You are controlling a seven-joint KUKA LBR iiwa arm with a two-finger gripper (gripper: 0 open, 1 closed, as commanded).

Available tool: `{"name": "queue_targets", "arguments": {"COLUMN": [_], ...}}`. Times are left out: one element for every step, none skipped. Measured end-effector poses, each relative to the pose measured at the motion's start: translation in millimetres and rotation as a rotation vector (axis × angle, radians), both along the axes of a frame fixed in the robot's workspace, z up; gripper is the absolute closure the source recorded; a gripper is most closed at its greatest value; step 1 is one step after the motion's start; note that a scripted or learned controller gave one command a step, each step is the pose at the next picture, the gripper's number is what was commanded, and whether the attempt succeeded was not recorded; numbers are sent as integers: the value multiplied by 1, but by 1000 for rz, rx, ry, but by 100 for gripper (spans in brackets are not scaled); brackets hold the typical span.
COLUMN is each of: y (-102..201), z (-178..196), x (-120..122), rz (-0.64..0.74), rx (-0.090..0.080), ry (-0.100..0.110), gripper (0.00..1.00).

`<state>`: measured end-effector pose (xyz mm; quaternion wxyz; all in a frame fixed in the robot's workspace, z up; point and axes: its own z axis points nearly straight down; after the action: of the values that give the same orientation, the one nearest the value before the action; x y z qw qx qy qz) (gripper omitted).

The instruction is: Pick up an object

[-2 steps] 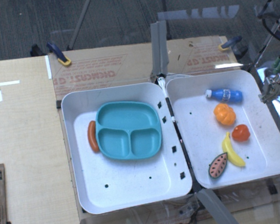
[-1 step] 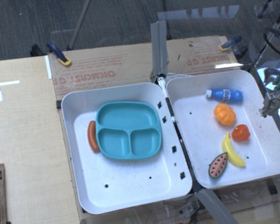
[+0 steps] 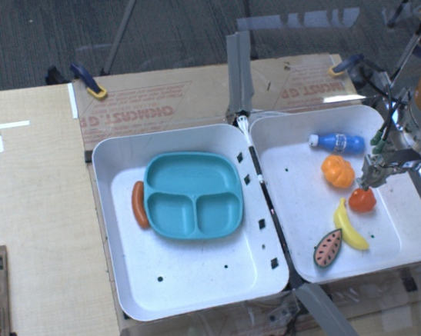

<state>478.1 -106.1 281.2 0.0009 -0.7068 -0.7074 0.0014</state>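
Glossy white plastic bins (image 3: 134, 290), a matt teal plastic plate (image 3: 193, 195), pale wood bench (image 3: 27, 189).

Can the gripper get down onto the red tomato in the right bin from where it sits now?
Probably yes. The gripper hangs right at the tomato, with nothing lying over it. The banana and the orange fruit crowd its sides, which could hinder a clean grasp.

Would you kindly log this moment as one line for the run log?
gripper: over right bin, at tomato | grasp: unconfirmed | nearby: orange, banana
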Motion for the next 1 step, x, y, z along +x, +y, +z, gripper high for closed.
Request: {"name": "queue_targets", "arguments": {"y": [-44], "z": [103], "x": [1], "rz": [-2], "rx": [-2], "ry": [-2], "gripper": [100]}}
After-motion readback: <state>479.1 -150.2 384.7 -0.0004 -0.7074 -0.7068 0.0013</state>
